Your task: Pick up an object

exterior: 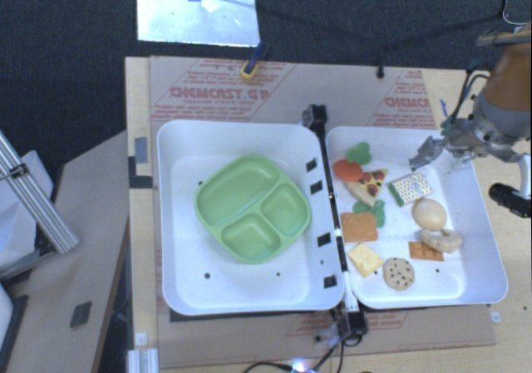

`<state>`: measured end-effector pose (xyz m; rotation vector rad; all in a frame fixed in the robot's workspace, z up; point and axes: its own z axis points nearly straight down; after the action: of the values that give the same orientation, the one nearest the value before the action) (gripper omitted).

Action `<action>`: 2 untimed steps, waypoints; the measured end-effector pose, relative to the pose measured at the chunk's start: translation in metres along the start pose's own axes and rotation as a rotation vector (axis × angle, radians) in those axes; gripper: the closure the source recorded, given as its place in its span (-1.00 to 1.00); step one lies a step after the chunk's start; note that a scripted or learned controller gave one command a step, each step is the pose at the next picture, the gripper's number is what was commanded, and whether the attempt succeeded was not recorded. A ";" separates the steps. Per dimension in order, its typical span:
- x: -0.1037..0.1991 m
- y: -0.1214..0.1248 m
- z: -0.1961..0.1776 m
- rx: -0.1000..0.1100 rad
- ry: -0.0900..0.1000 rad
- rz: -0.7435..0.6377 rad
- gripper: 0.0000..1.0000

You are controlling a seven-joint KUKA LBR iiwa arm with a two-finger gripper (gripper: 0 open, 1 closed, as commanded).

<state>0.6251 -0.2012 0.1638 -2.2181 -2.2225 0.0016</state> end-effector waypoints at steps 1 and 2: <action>-0.002 0.010 0.051 -0.001 -0.001 -0.003 -1.00; -0.001 0.012 0.079 -0.004 -0.001 -0.004 -1.00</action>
<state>0.6366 -0.2021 0.0844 -2.2165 -2.2290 -0.0015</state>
